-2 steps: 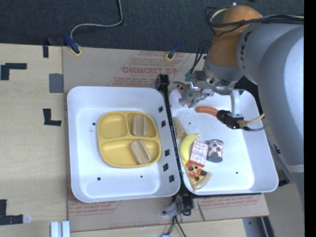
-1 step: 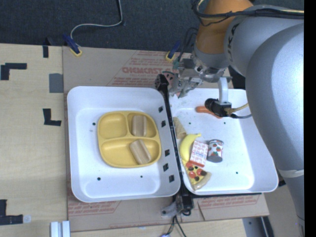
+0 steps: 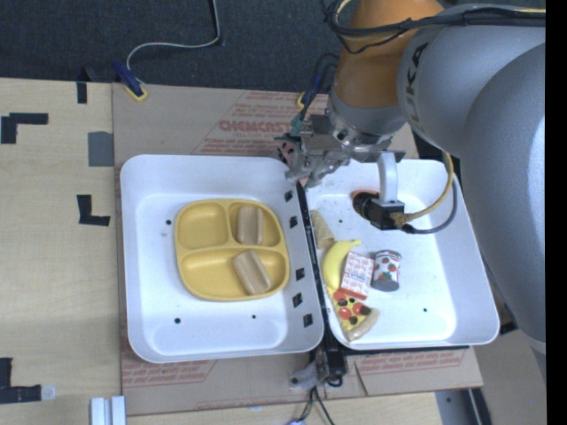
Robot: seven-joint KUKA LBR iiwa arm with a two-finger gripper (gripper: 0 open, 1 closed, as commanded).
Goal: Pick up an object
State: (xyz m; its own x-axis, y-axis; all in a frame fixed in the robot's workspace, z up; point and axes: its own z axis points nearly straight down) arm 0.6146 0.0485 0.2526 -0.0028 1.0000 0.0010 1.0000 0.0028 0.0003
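The arm bends in from the right, its gripper low over the far edge where the two bins meet — fingers' state I cannot tell. The banana lies near the right bin's left wall.

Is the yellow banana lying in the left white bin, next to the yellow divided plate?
No, the yellow banana lies in the right white bin, while the yellow divided plate sits in the left white bin.
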